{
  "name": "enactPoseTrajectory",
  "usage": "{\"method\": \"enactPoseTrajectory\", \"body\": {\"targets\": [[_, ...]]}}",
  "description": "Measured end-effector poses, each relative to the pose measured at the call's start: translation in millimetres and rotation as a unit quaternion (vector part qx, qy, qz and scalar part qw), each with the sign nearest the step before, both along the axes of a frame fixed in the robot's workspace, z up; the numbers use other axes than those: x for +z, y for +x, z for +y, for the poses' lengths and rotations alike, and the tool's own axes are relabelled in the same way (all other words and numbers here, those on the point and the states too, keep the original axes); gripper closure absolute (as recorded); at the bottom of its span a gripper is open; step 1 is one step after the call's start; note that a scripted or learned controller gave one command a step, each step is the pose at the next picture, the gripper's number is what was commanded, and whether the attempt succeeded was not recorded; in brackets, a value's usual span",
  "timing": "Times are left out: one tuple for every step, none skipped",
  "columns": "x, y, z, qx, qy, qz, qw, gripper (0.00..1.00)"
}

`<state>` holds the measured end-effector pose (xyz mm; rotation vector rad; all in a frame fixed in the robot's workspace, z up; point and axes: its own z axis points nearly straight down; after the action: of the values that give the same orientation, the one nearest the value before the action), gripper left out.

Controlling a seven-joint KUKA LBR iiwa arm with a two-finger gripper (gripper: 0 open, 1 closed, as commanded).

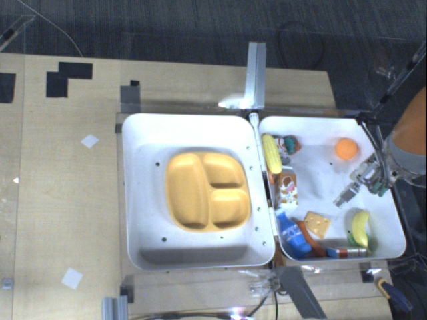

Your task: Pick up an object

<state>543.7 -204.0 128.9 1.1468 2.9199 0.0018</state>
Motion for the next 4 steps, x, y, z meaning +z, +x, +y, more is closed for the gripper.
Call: {"method": "enactPoseTrajectory", "body": {"targets": [[-2.3,67.7,14.2,-0.247,0.0010,-0.002,0.9690,0.00],[-40.4,35.8,-1.9,-0.173,0.0001,-0.003,0.9850,0.00],[-38.7,114.1,-1.4,-0.040,-0.0011,-0.002,0.9992,0.00],[-23.7,118.3,0.0,-0.036,-0.0028,-0.009,0.9993,1.00]]}}
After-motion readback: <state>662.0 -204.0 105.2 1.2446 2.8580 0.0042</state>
